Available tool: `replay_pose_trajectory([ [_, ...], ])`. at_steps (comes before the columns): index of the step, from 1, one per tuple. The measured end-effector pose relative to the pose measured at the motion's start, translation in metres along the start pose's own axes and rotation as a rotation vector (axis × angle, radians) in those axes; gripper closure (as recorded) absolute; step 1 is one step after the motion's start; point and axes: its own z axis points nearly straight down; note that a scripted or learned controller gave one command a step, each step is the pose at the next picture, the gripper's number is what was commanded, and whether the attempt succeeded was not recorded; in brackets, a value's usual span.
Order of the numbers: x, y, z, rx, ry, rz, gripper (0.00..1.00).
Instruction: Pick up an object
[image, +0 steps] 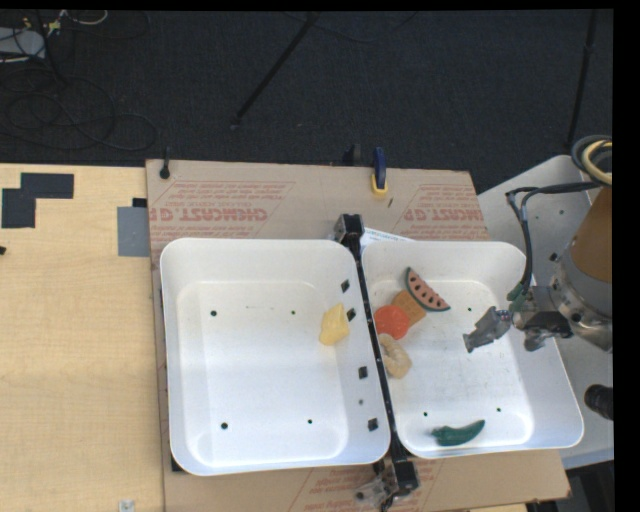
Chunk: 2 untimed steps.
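The tool (497, 328) hangs over the right bin (545, 415), apart from the watermelon slice (427, 291); whether its fingers are spread cannot be told.

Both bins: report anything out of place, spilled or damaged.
Nothing stands out. The yellow piece lies alone in the left bin, near the divider. In the right bin, the watermelon slice, orange-red pieces and tan piece cluster by the divider; the green piece lies near the front edge.

Cardboard-topped bench (80, 330) under white bins (190, 300)
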Motion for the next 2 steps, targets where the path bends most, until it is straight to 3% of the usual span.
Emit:
replay_pose_trajectory([
  [1,0.001,0.043,0.131,0.01,0.003,-0.002,0.0],
  [2,0.033,0.096,0.149,0.0,0.002,-0.004,0.0],
])
